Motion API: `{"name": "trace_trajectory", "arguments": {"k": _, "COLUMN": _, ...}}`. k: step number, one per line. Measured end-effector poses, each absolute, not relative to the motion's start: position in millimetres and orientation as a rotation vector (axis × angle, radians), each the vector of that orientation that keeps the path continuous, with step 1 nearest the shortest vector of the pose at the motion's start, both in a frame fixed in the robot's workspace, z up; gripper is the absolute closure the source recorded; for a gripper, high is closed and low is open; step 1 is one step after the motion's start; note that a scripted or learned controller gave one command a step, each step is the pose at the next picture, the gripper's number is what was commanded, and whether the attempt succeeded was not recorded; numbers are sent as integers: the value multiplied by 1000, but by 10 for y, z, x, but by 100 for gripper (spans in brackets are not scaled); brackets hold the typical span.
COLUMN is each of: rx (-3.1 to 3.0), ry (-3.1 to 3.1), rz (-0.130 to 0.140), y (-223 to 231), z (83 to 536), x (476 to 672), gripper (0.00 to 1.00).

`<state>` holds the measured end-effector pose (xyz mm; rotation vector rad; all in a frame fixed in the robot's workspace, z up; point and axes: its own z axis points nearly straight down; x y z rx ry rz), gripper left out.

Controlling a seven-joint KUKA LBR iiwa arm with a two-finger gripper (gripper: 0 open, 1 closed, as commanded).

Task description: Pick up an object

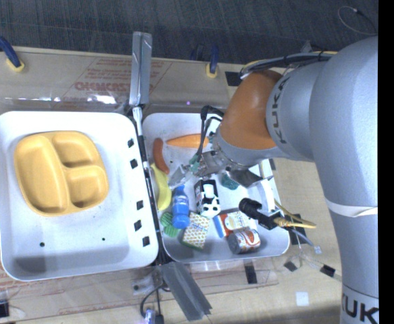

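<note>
So the arm [298, 106] comes in from 3 o'clock and the hand [200, 160] is parked low over the upper-middle of the right bin [281, 245], right where the clutter starts. Can't tell whether it's spread or pinched, since the orange band and the wrist bulk sit on top of it from this angle, and I see nothing clearly held in it. Any object counts for this task, so what matters is what's nearest below the hand. The closest candidate looks like the black-and-white toy [209, 198], just beside the hand toward 6 o'clock, with its long axis running roughly 12 to 6. The blue bottle [180, 208] is a bit further off at about 7 o'clock, also lying roughly 12 to 6, jammed against the yellow piece [161, 187] along the bin's left wall. The orange carrot-looking thing [184, 140] lies toward 11 o'clock of the hand, long axis 9 to 3, near the red piece [159, 155]. My guess is that a short drop toward 6 o'clock gets the toy, but everything's packed tight, so a grab could easily snag a neighbour. The left bin [7, 248] has the yellow divided tray [61, 171], well apart from the hand at 9 o'clock.
</note>
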<state>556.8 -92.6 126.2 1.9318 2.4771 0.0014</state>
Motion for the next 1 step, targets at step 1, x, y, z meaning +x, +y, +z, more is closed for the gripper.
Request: {"name": "trace_trajectory", "arguments": {"k": 1, "rx": 1613, "ry": 2711, "rz": -5, "y": -1081, "z": 966, "x": 6393, "gripper": 0}}
